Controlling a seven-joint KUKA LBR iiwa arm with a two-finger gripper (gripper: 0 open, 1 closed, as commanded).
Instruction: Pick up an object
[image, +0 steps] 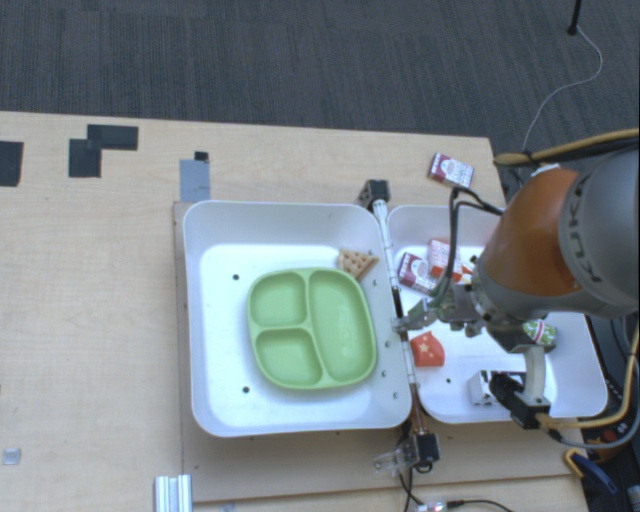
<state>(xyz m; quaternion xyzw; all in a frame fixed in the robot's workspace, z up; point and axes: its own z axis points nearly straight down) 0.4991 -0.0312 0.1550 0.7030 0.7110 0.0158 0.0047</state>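
Camera view from above: nearest, on the floor of the right bin (452, 385), lies a small red piece (427, 349), fully in sight, just beside the gripper (415, 320) on its near side and a little to its right; whether the two touch cannot be told. The gripper itself hangs over the ridge where the two bins meet, and its tip is small and tangled with metal parts, so whether it is apart or together cannot be told, and nothing is seen in its grasp. The arm (545, 240) covers much of the right bin beyond and to the right of the gripper, hiding whatever lies under it. A green-and-white thing (541, 336) pokes out from under the arm, well right of the gripper, too far covered to name. Left of the gripper, in the left bin (220, 300), sits a green three-part plate (312, 328). Just beyond the gripper a carton (413, 270) lies in the right bin, with a second carton (440, 252) partly cut off by the arm. A cracker (355, 263) lies beyond and left of the gripper. Farthest, outside the bins, rests a third carton (451, 171).
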